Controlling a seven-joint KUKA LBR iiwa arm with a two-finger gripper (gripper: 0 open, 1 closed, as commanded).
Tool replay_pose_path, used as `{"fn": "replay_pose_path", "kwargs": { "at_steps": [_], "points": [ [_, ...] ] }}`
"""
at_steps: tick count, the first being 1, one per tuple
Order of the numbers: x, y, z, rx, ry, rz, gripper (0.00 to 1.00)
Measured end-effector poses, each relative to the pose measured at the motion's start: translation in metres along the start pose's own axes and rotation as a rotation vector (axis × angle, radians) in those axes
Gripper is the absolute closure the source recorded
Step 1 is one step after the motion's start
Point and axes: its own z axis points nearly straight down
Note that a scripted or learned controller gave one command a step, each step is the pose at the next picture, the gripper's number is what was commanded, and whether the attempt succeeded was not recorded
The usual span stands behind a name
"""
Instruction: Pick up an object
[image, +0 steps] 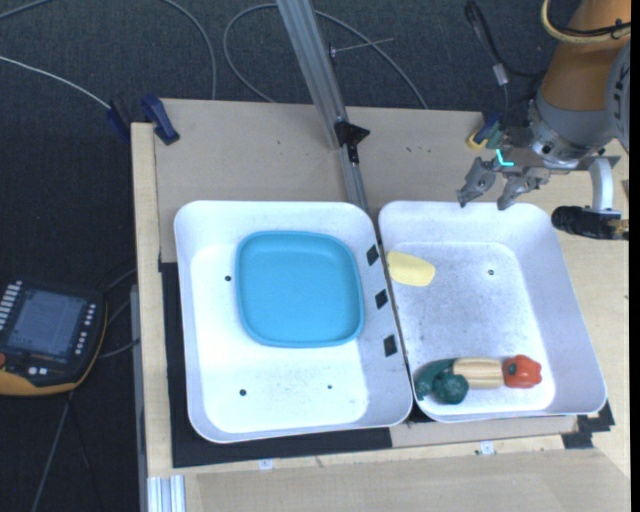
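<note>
My gripper (487, 194) hangs above the far rim of the right bin (570, 300), fingers spread apart with nothing between them. A pale yellow piece (411, 269) lies near the right bin's left wall, at the far end. Along its near edge lie a dark green object (442, 384), a tan bar (479, 373) and a red object (522, 371), touching in a row. A blue plate (298, 288) sits in the left bin (210, 390).
A slanted metal pole (325, 80) rises from the bench behind the gap between the bins. A blue clamp (158, 119) sits at the bench's far left corner. A handheld control pad (45, 330) lies on the floor to the left.
</note>
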Motion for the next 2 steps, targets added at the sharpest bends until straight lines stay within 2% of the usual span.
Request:
{"fn": "replay_pose_path", "kwargs": {
  "at_steps": [1,2],
  "points": [
    [0.0,0.0,0.0,0.0,0.0,0.0,0.0],
    [-0.001,0.005,0.044,0.004,0.001,0.0,0.0]
  ]
}}
